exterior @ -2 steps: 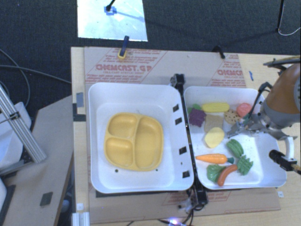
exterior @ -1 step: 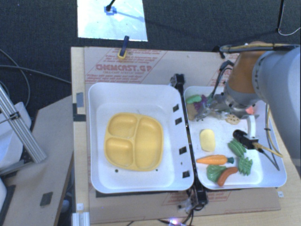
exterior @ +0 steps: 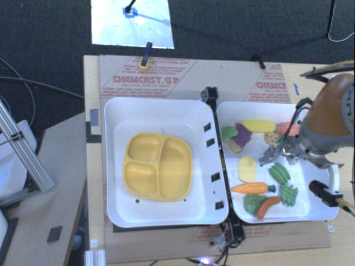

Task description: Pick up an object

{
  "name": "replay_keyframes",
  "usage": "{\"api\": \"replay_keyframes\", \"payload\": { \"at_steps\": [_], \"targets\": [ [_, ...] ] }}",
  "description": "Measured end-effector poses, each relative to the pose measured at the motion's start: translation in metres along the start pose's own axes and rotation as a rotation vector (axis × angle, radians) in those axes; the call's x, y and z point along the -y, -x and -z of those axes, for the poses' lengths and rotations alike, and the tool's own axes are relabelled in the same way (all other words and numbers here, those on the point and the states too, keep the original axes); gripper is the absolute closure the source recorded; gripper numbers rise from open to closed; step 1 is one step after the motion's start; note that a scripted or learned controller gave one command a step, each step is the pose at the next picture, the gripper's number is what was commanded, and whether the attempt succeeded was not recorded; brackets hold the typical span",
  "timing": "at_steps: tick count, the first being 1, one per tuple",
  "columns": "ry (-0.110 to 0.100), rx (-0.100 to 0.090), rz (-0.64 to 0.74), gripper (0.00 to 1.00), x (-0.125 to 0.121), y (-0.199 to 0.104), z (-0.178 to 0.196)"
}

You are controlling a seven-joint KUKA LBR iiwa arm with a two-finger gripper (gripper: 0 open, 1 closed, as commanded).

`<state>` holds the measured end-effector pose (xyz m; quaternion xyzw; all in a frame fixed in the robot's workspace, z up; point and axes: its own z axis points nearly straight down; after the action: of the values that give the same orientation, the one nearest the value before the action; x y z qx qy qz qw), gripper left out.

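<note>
- Toy food (exterior: 260, 170) is what I'm after, and all of it lies in the right bin (exterior: 228, 111); I'm going across from the left.
- Left bin (exterior: 111, 148): a yellow divided plate (exterior: 159, 166) sits in the middle of it. Not a pick target as I read the task.
- Left edge of the right bin: a green and purple piece (exterior: 237, 133) lying on a tan one, then a pale yellow slab (exterior: 247, 169) below it.
- Lower down: an orange carrot (exterior: 252, 188) lying across, with a green-and-orange piece (exterior: 260, 205) near the front wall.
- Middle: a yellow corn cob (exterior: 258, 126) along the back, a green pea pod (exterior: 280, 173), and a leafy green piece (exterior: 289, 194) just beside it.
- My judgement on handling: these look like moulded plastic, light, stiff and fairly slick, so a pinch should go across a narrow waist. The carrot's mid-body or the pea pod's width would suit best; the flat slab would be harder to get under.
- Gripper (exterior: 272, 155): down inside the right bin, tips just right of the pale slab and above the pea pod. The fingers appear spread, with nothing between them that I can make out.
- Far right: the grey arm with its orange band (exterior: 327, 112) covers the bin's back corner.
</note>
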<state>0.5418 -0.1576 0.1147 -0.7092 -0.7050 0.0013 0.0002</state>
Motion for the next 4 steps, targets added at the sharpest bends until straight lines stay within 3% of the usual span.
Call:
{"api": "replay_keyframes", "payload": {
  "at_steps": [1, 2, 3, 4],
  "targets": [
    [0.032, 0.014, 0.009, 0.0, 0.046, -0.06, -0.024],
    [0.042, 0.02, 0.003, 1.0, 0.042, -0.054, -0.009],
    [0.037, 0.018, 0.003, 0.0, 0.043, -0.054, -0.011],
    [0.003, -0.003, 0.012, 0.0, 0.029, -0.075, -0.016]
  ]
}}
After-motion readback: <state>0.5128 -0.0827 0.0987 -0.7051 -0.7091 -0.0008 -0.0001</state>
